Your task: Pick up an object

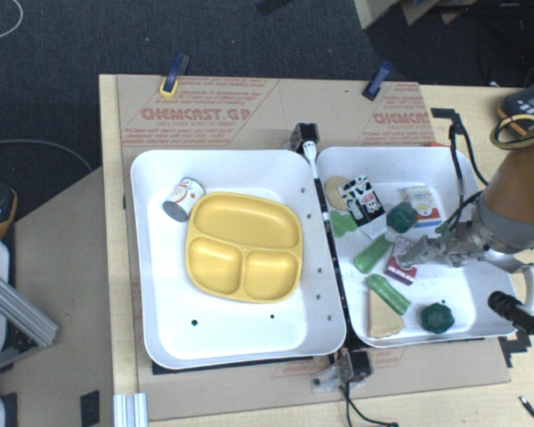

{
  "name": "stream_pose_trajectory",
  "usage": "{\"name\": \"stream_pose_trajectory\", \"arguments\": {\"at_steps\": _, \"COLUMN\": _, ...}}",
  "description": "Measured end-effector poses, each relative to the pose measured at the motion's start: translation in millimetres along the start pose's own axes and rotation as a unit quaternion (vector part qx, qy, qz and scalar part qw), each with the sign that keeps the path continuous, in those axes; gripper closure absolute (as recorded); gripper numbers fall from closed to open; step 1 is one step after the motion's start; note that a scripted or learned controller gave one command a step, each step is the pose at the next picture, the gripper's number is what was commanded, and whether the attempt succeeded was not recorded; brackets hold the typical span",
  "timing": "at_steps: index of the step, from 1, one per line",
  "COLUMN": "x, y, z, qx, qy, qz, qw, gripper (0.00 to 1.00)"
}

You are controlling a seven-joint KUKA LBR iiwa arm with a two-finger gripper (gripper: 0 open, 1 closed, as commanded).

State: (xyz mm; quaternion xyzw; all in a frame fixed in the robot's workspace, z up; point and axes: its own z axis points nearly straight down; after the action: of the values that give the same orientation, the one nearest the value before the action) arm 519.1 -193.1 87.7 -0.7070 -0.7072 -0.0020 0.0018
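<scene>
Dark carpet surrounds the bench (249,105), whose brown board carries two shallow white bins side by side. We see the left bin (160,327) in the centre of the frame holding a yellow divided tray (243,245), with a small tipped cup (182,199) just beside the tray's upper left corner. To the right sits the right bin (445,163), crowded with small things — a black-and-white spotted item (363,199) near its upper left, a white packet with an orange patch (420,201) to its right, a green cylinder (371,255) lying aslant in the middle, a pale wedge with a green strip (386,308) at lower left, and a dark green round piece (438,318) at lower right. From the right edge the arm (516,198) reaches in, and its gripper (411,254) hangs low over the middle of that bin, just beside the green cylinder and a small red-and-white item (400,272). We cannot tell how its jaws stand, and we see nothing clearly between them.
</scene>
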Motion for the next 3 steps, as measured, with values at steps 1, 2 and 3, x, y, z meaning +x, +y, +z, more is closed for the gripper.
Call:
{"name": "stream_pose_trajectory", "arguments": {"at_steps": 1, "x": -0.1, "y": 2.8, "z": -13.7, "qx": -0.005, "qy": -0.001, "qz": 0.0, "qw": 1.0, "gripper": 1.0}}
{"name": "stream_pose_trajectory", "arguments": {"at_steps": 2, "x": 1.7, "y": 8.8, "z": -75.2, "qx": -0.003, "qy": -0.004, "qz": 0.0, "qw": 1.0, "gripper": 1.0}}
{"name": "stream_pose_trajectory", "arguments": {"at_steps": 3, "x": 2.0, "y": 2.6, "z": -121.0, "qx": -0.003, "qy": -0.004, "qz": 0.0, "qw": 1.0, "gripper": 1.0}}
